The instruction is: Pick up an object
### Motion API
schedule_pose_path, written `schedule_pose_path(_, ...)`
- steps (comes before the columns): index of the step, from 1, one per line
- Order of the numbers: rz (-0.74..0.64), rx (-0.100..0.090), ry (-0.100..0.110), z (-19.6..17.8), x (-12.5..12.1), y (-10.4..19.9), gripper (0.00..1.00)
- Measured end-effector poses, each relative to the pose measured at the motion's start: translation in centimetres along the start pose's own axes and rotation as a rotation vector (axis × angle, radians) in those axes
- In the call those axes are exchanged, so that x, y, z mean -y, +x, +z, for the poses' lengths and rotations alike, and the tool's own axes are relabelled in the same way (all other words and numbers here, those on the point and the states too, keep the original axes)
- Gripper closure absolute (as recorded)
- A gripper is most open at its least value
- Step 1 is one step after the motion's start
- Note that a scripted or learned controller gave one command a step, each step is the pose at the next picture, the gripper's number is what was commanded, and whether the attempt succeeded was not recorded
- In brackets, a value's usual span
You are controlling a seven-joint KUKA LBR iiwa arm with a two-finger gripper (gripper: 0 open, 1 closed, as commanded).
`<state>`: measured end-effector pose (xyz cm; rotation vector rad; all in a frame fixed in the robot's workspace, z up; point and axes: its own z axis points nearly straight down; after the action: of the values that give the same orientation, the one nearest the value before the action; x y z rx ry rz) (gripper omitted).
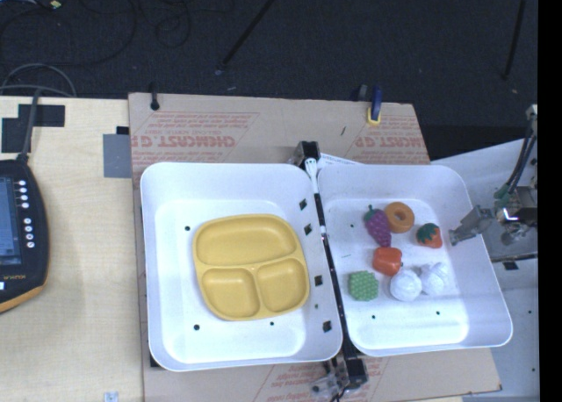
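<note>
A: Quick pass. You had the toy food bunched mid-right in the right bin (479,321): purple grapes (378,226), orange donut (400,217), strawberry (428,235), red-orange pepper-like piece (387,260), green lump (363,285), two white pieces (420,283) touching each other.

B: Which would you have gone for?

A: Judging by looks, all light hollow plastic, stiff, slick. The donut sat a little apart from the strawberry, so you could have pinched across its ring. The grapes were touching the donut, bumpy, likely to roll.

B: And the hand?

A: The hand (470,226) was at the right bin's right rim, beside the strawberry, nothing between the fingers that I could see. Open or closed, you couldn't tell; it was dark, thin and blurred against the bin wall.

B: Anything else unclear?

A: The arm was cut off at the right. The white pieces washed out against the bin floor. The left bin (167,304) held a yellow divided tray (250,265). The worktop (70,330) carried a pendant (18,233), cut off at the left edge.
</note>
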<state>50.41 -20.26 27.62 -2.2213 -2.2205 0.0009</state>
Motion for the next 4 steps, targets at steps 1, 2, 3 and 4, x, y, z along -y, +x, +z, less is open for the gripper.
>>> schedule_pose_path(1, -0.003, -0.009, 0.018, 16.3, 2.9, 4.5, 0.0)
schedule_pose_path(2, -0.004, -0.001, 0.0, 19.0, -2.4, 8.0, 0.0)
schedule_pose_path(3, 0.004, -0.001, 0.002, 17.8, -2.2, 7.7, 1.0)
schedule_pose_path(4, -0.006, -0.003, -0.008, 8.4, -2.9, 13.8, 1.0)
